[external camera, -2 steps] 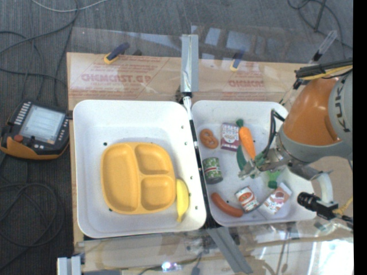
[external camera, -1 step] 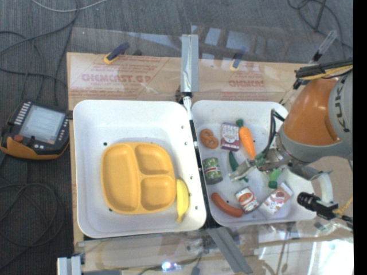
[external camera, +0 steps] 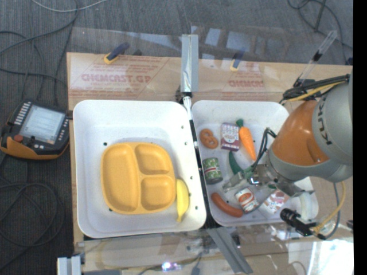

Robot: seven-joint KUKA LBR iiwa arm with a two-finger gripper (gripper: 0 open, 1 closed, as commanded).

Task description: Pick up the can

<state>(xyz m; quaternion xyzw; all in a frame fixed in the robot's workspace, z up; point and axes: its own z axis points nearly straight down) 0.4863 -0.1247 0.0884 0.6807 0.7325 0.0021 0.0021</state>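
Note:
A small can with a red and white label [external camera: 245, 200] lies in the right bin [external camera: 269, 109], near its front wall. A second can with a green label [external camera: 212, 169] lies by the bin's left wall. My gripper [external camera: 245, 181] hangs low in the right bin, just behind the red and white can and to the right of the green one. Its fingers [external camera: 234, 181] stand apart, with nothing between them. The orange band of the arm [external camera: 298, 139] covers the bin's right part.
The right bin also holds a sausage [external camera: 226, 205], a carrot [external camera: 247, 142], a green pepper [external camera: 235, 164], a purple box [external camera: 230, 136], a pretzel [external camera: 209, 138] and a white and red packet [external camera: 277, 200]. In the left bin [external camera: 92, 116] lie a yellow divided tray [external camera: 137, 176] and a banana [external camera: 182, 198].

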